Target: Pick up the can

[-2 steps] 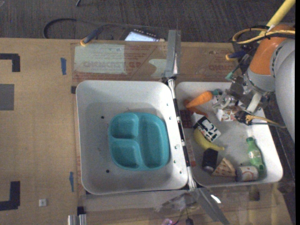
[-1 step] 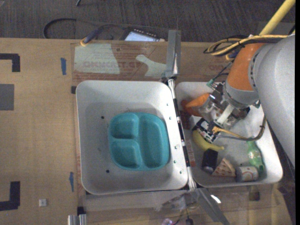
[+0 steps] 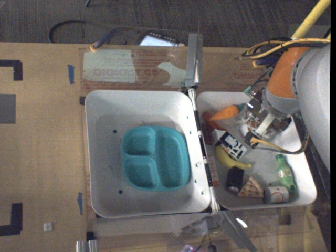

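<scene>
The can [image 3: 276, 194] is a small grey cylinder with a reddish end. It lies on its side near the front right corner of the right bin [image 3: 307, 190]. My gripper [image 3: 255, 128] hangs over the back middle of that bin, just right of an orange carrot [image 3: 224, 113] and well behind the can. The grey arm with its orange band [image 3: 286, 77] comes in from the upper right. Nothing can be seen held in the gripper.
The right bin also holds a banana [image 3: 231, 159], a black-and-white box [image 3: 232, 145], a green bottle [image 3: 284, 170], a black block [image 3: 234, 179] and a tan wedge [image 3: 252, 188] beside the can. A teal divided plate [image 3: 155, 157] lies in the left bin [image 3: 100, 114]. Cables trail off the wrist.
</scene>
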You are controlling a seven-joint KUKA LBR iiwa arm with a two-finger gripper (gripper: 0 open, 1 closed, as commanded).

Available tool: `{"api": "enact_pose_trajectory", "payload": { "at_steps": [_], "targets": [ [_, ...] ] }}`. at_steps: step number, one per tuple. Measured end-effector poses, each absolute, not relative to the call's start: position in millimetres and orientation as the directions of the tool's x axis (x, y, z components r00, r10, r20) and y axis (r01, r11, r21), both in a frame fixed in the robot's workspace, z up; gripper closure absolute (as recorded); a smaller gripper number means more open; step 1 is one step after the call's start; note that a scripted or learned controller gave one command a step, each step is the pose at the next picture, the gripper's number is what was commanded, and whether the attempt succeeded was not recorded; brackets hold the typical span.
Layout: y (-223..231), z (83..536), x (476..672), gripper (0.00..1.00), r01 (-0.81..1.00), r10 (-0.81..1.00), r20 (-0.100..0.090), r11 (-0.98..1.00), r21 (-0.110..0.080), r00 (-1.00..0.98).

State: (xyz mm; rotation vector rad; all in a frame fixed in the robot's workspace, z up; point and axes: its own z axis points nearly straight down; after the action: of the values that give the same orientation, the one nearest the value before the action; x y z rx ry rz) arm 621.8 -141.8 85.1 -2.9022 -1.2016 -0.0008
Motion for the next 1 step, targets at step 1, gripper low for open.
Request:
{"api": "enact_pose_trajectory", "payload": {
  "at_steps": [1],
  "targets": [
    [-155.7, 83.4, 648.9, 0.00, 0.652, 0.653, -0.015, -0.757, -0.044, 0.757]
  ]
}}
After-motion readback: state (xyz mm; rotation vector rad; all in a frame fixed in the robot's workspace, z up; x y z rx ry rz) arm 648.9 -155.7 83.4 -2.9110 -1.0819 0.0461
